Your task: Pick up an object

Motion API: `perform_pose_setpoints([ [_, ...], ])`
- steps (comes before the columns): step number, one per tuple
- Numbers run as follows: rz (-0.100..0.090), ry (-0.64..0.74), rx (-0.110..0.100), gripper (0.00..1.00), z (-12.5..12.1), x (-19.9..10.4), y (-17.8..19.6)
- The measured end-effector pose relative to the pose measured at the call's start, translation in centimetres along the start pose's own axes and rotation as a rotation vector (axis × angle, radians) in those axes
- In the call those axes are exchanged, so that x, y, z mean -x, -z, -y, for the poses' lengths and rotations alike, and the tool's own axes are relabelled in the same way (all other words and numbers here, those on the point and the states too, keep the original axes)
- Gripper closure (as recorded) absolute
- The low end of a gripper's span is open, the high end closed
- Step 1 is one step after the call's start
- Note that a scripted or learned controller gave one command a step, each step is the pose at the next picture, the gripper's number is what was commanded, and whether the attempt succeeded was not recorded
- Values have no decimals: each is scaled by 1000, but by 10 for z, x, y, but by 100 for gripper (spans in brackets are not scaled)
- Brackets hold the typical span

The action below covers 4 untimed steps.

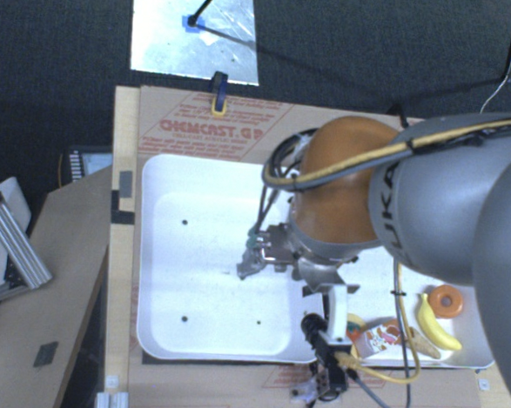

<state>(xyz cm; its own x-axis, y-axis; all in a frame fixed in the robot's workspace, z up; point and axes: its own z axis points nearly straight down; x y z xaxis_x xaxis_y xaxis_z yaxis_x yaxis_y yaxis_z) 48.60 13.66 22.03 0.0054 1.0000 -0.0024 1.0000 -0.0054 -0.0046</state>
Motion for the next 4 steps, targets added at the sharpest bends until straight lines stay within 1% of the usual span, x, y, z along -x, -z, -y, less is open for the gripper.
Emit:
perform_pose_setpoints([
  [1,-6,13,14,0,-76,-69,28],
  [2,-6,9,10,0,-3,-42,110],
  [3,-2,6,5,0,-61,-59,46],
  [4,0,2,2,0,-60,-33,-143],
])
